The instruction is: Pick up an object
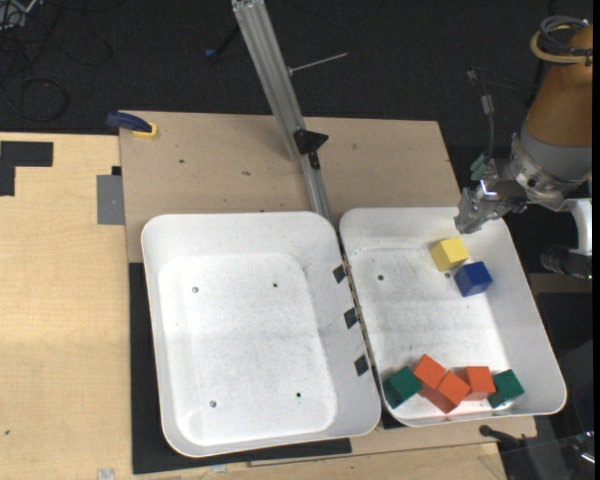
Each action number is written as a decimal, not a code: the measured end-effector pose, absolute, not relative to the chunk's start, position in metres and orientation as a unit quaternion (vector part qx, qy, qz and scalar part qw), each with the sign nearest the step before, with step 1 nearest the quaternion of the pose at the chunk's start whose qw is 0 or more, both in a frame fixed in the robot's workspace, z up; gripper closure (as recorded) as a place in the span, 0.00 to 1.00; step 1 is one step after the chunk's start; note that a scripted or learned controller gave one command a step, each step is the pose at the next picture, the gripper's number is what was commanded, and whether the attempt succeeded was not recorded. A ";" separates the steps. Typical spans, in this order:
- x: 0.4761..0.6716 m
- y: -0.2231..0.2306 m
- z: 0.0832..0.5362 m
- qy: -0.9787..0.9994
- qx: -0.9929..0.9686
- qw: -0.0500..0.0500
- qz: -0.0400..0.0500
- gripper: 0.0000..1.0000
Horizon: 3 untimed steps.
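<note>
The right bin (pixel 405 288) holds a yellow cube (pixel 448 253) and a blue cube (pixel 472 278) near its far right side. At its near edge lie two green blocks (pixel 403 385) (pixel 505 386) with orange-red blocks (pixel 445 382) between them. My gripper (pixel 472 215) hangs over the bin's far right corner, just above and right of the yellow cube, with nothing seen in it.
The left bin (pixel 245 338) sits beside the right one, joined by black clips (pixel 351 317). A slanted metal rail (pixel 280 88) rises behind the bins. A blue and yellow clamp (pixel 132 123) lies at the board's far left corner.
</note>
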<state>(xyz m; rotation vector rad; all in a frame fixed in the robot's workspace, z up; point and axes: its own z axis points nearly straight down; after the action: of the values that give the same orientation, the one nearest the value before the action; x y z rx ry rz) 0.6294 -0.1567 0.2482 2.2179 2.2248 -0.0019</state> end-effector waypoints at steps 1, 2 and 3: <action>0.616 -0.105 0.234 0.708 0.706 -0.003 -0.001 1.00; 0.606 -0.053 0.222 0.708 0.706 -0.003 -0.001 1.00; 0.601 -0.003 0.216 0.709 0.705 -0.003 -0.001 1.00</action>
<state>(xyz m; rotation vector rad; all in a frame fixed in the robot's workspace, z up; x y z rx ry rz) 0.6010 -0.0030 0.2157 2.2199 2.2303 -0.0027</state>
